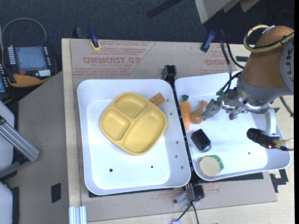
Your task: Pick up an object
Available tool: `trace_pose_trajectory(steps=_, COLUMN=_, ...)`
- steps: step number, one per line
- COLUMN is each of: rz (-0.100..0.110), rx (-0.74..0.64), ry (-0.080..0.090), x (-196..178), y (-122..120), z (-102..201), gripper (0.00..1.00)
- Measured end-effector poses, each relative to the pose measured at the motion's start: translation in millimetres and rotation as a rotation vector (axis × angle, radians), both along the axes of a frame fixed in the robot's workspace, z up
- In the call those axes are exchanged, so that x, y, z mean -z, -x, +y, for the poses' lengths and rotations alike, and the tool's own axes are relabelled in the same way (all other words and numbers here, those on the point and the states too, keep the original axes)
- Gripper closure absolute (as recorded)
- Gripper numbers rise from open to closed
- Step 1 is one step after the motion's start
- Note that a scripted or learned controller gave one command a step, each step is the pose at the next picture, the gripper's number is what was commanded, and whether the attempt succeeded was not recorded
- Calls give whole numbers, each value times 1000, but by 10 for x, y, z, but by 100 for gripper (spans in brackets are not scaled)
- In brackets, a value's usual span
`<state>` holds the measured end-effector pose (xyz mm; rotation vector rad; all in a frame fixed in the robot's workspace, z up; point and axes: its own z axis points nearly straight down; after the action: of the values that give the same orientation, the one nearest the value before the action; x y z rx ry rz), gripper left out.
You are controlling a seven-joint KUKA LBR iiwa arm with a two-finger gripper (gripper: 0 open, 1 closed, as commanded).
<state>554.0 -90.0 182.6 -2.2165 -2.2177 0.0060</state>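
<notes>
My gripper [222, 111] hangs over the right bin [261, 160], below the orange wrist band, and looks open with nothing between its fingers. Just left of it lies a small orange-brown piece [199, 114], close to the left fingertip [212, 108]. A carrot [186, 114] with a green top lies by the bin's left wall. A black block [201, 139] sits nearer the front. A round beige disc with a green rim [210, 165] rests in the front left corner.
The left bin [117, 171] holds a yellow divided plate [133, 123] with a small brown block [157, 99] at its upper right edge. A black fitting [261, 137] of the arm hangs over the right bin's right side.
</notes>
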Motion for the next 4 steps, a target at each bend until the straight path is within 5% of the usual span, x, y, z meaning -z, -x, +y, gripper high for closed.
trace_pose_trajectory(steps=2, rz=-10, rx=2, ry=3, x=962, y=64, z=-70, gripper=0)
trace_pose_trajectory(steps=3, rz=-19, rx=2, ry=4, x=822, y=38, z=-71, gripper=100)
trace_pose_trajectory(steps=4, rz=-12, rx=0, ry=3, x=390, y=2, z=-98, gripper=100)
